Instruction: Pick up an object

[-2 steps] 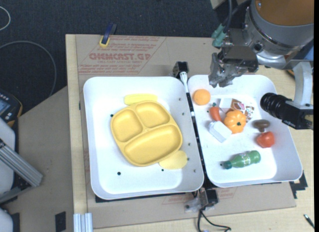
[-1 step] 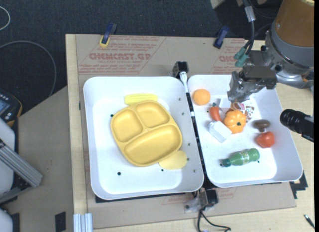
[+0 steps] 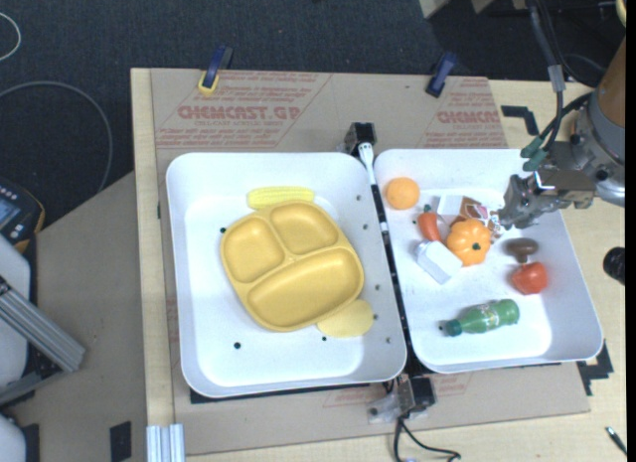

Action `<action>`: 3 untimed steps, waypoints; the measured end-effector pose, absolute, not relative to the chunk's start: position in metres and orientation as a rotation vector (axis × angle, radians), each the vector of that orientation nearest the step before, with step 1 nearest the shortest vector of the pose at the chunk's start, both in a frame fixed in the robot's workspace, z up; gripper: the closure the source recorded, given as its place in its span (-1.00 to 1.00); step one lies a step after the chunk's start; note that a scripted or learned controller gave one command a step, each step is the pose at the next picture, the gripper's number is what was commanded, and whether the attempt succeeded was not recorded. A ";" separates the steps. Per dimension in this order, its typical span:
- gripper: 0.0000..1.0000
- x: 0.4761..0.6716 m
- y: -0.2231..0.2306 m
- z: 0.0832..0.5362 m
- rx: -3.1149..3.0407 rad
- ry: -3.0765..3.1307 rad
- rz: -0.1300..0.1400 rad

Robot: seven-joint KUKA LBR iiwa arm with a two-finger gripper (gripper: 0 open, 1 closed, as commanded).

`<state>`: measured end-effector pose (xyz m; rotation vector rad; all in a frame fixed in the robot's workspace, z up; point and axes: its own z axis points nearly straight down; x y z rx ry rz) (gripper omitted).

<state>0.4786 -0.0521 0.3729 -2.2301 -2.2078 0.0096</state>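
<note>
**A:** Which step is this, would you say?

**B:** The approach, I think. The gripper [image 3: 514, 214] hangs over the right bin [image 3: 571, 336], at its far right part, just beside the small pumpkin [image 3: 469, 239]. Nothing shows between its fingers, so I judge no pick is made yet.

**A:** Are the jaws open or closed?

**B:** I cannot tell; they are dark, small and seen from above at a slant.

**A:** What is the likely target?

**B:** Any object would do. Nearest are the pumpkin and a red-and-white packet [image 3: 475, 210] just behind it, almost under the gripper. A brown mushroom-like piece [image 3: 520, 247] lies right of the pumpkin, with a red tomato [image 3: 531, 277] in front of that.

**A:** What does the next move call for?

**B:** Settling over one item and coming straight down with the fingers either side of it. The pumpkin is round and may slip.

**A:** What crowds it?

**B:** A white block [image 3: 436, 260] touches the pumpkin's left side, and a carrot [image 3: 428, 226] lies just left again. An orange ball [image 3: 401, 193] sits further left, a green bottle [image 3: 483, 317] well in front.

**A:** And beyond that?

**B:** Left of the pumpkin's bin, the left bin [image 3: 194, 281] holds a yellow divided plate [image 3: 290, 264], a corn cob [image 3: 280, 196] and a yellow disc [image 3: 348, 320], all out of the way
</note>
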 end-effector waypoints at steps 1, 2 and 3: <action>1.00 0.485 -0.004 0.422 -2.218 -2.231 -0.009; 1.00 0.490 -0.021 0.401 -2.222 -2.217 0.005; 1.00 0.479 -0.005 0.417 -2.221 -2.226 -0.004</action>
